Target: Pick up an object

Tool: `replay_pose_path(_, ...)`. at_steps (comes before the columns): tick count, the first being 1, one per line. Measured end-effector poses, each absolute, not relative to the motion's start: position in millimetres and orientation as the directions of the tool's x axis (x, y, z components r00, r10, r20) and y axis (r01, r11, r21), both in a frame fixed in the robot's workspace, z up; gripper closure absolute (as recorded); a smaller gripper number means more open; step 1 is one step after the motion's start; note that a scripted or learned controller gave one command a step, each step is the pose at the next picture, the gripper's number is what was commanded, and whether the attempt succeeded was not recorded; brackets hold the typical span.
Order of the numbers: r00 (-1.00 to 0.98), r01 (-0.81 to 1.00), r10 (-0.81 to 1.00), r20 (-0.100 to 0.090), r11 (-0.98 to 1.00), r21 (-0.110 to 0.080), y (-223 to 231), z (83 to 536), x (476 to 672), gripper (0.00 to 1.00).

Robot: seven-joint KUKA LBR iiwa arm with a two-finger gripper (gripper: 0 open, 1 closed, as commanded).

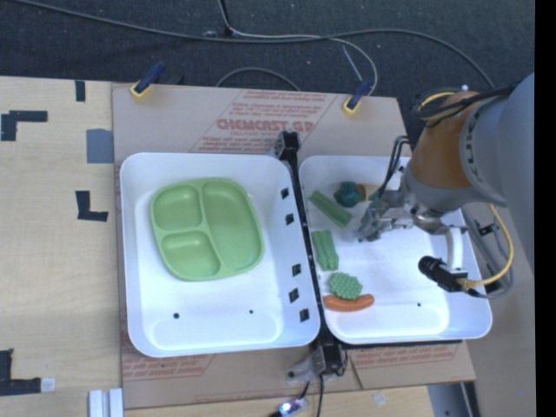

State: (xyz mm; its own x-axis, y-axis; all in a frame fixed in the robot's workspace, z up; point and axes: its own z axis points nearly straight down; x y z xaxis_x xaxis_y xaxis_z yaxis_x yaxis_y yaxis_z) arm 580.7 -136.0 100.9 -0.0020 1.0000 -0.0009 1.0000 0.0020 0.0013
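Just left of gripper (372, 226): green stick (330, 208).

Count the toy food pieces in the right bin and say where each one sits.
5. Dark green lump at the top, light green stick beside it, ridged green piece mid-left, bumpy green piece below, orange sausage lowest. The arm may hide more.

Robot lab: taped bench (52, 233), cables (287, 37)
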Motion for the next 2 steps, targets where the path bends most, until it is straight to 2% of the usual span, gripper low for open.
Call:
replay_pose_path(1, -0.001, 1.000, 1.000, 0.000, 0.001, 0.003, -134, 156, 571.8, 1.00)
replay_pose_path(2, -0.002, 1.000, 1.000, 0.000, 0.002, 0.003, -129, 199, 572.7, 1.00)
